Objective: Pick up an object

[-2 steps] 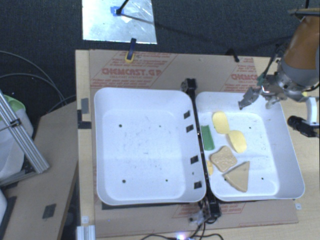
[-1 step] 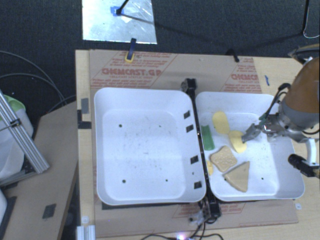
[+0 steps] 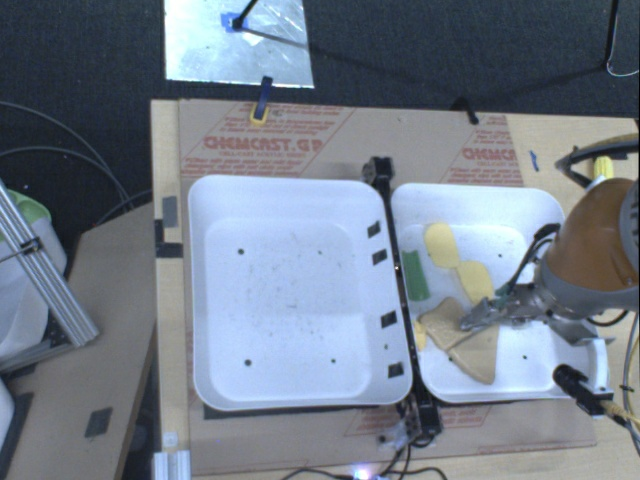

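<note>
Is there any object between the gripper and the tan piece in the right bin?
Nothing visible stands between them. The gripper is low in the right bin, right at the tan piece. The yellow objects lie beyond it, and the green object lies by the bin's left wall.

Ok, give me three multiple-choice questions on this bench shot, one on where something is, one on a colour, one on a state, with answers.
1. Where is the gripper?
A. Over the right bin
B. Over the left bin
C. Off the bench

2. What colour is the flat block by the right bin's left wall?
A. Red
B. Green
C. Blue

3. How does the tan cloth lie?
A. Hanging in the air
B. Draped over the rim
C. On the bin floor

Answers: 1 A, the arm ends above that bin. 2 B, it is plainly green. 3 C, it lies flat on the white floor.
</note>
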